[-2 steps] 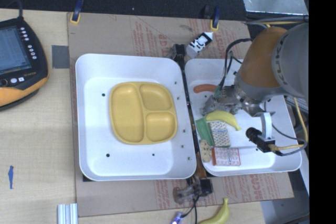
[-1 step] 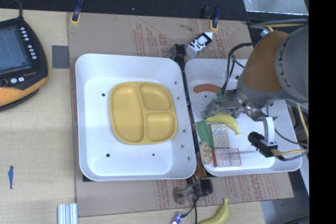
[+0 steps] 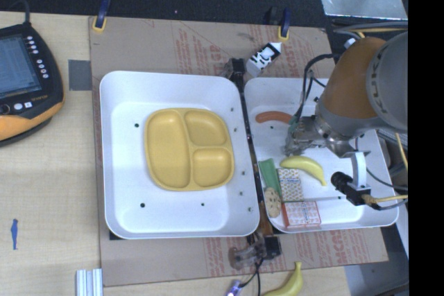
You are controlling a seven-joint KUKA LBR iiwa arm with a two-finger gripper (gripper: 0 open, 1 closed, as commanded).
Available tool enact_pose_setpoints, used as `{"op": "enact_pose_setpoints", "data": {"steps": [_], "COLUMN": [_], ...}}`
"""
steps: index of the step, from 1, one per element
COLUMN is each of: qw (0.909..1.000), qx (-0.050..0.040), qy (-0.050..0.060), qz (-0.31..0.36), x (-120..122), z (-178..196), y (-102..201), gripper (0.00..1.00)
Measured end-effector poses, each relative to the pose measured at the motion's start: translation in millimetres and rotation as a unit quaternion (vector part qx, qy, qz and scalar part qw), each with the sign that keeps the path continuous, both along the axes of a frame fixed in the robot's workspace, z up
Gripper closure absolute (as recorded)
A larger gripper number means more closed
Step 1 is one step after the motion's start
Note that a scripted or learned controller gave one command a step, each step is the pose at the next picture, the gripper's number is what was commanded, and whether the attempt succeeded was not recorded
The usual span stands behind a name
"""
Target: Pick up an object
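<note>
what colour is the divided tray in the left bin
Pale yellow tray, plain in the camera view.

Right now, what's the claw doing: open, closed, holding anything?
Claw: low in the right bin, just above the banana. Open or closed cannot be told from this angle, and nothing is seen gripped.

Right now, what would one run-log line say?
arm: over right bin | gripper: above banana | grasp: unclear | left bin: yellow tray
</note>
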State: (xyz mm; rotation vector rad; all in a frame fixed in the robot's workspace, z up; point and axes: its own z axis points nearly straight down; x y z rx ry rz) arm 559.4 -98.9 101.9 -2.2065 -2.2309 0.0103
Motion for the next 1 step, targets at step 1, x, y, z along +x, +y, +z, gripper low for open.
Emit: {"op": "enact_pose_setpoints", "data": {"steps": [1], "qw": [1.0], "qx": [-0.0001], "qy": [0.0], "qz": [0.0], "x": [-0.2], "z": [-0.2], "y": [0.0], "gripper": [0.0]}}
